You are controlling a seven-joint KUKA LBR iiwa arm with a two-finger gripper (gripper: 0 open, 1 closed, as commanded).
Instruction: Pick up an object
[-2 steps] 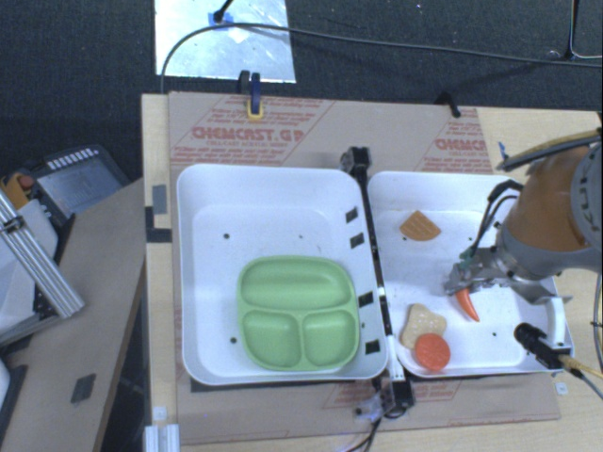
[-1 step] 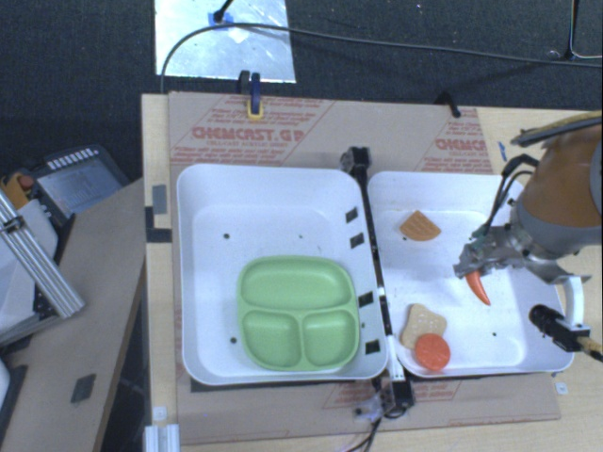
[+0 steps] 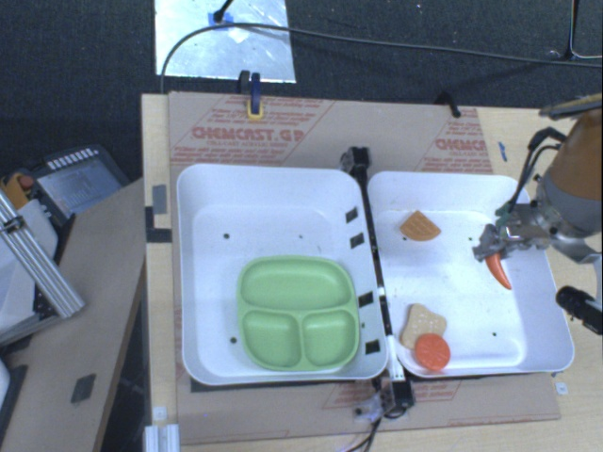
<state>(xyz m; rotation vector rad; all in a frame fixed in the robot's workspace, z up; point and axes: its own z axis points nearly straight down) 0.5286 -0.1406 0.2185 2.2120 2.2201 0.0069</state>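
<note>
My gripper (image 3: 492,250) is over the right side of the right bin (image 3: 471,201), reaching in from the right. Its fingers are shut on the top end of a small orange-red carrot (image 3: 500,273), which hangs down and to the right from the fingertips, over the bin floor. Other loose objects lie in the same bin. An orange wedge-shaped piece (image 3: 419,226) is at the upper left. A tan biscuit-like piece (image 3: 421,323) lies at the lower left, with a red round piece (image 3: 433,352) touching it.
The left bin (image 3: 264,191) holds a green divided plate (image 3: 297,311) in its near half. A black divider with clips (image 3: 367,252) runs between the bins. Cardboard (image 3: 283,130) lies under both bins, and cables cross the dark floor behind.
</note>
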